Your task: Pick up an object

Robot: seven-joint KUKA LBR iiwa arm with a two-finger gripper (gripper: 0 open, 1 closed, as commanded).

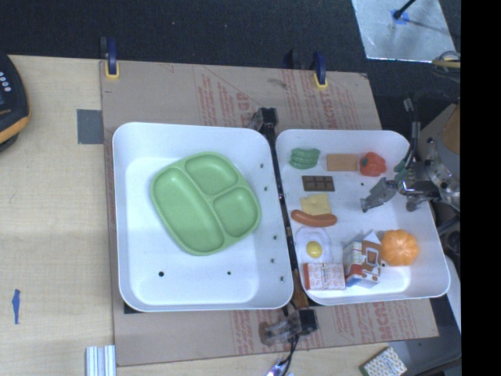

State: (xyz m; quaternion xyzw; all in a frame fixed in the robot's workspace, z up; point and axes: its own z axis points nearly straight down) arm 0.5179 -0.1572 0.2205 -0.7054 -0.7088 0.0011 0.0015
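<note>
The right white bin (423, 288) holds several toy foods. Along its back lie a green vegetable (304, 158), a tan slab (341, 162) and a red tomato (373, 164). A brown chocolate bar (318, 183), a yellow cheese wedge (316, 204), a sausage (313, 218) and a fried egg (314, 250) run down its left side. An orange (399, 247) and two red-and-white cartons (362, 262) (323, 276) sit near the front. My gripper (391, 182) hangs open over the bin's right part, behind the orange and right of the chocolate bar, with nothing between its fingers.
The left white bin (133, 288) holds a green divided plate (205, 202). Both bins rest on a cardboard sheet (196, 92) clamped to the wooden bench. A dark device (9, 100) sits at the far left edge.
</note>
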